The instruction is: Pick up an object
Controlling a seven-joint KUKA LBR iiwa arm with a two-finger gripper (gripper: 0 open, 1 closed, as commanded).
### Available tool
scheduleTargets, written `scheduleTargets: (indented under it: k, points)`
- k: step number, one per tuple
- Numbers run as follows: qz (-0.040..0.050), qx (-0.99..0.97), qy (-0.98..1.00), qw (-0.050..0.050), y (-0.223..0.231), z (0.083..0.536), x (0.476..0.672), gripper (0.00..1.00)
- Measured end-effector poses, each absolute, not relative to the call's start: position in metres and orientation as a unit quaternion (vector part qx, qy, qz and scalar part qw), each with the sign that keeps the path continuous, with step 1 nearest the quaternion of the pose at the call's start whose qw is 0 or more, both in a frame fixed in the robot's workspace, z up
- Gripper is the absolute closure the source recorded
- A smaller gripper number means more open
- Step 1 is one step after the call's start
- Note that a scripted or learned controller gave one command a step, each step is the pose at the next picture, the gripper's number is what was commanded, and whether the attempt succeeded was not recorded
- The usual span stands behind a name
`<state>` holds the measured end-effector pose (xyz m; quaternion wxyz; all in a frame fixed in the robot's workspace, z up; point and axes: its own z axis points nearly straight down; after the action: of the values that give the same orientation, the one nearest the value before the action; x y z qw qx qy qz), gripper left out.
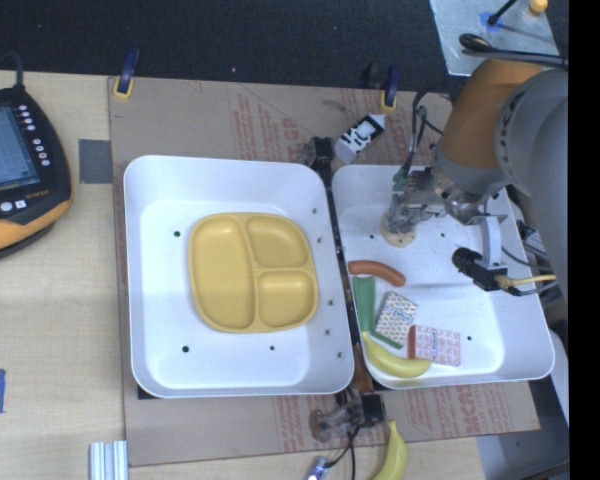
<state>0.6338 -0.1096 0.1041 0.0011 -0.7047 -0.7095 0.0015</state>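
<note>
Camera view: gripper (405, 220) low in right bin (480, 358), over something tan; can't tell about grip. Sausage (376, 269) just below it. Better to centre, then lift slow and straight.

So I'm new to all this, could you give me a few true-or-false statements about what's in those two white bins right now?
1. The yellow divided plastic plate lies in the left white bin. True.
2. The reddish-brown sausage lies on that plate. False: it lies in the right white bin.
3. The yellow banana lies in the right bin, near its front edge. True.
4. The end effector hangs over the left bin. False: it is over the right bin.
</note>
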Motion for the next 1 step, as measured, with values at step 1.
scheduleTargets:
  k: [1]
  points:
    - [0.0016,-0.705,-0.709,0.001,-0.1096,0.1039,0.6337,0.0]
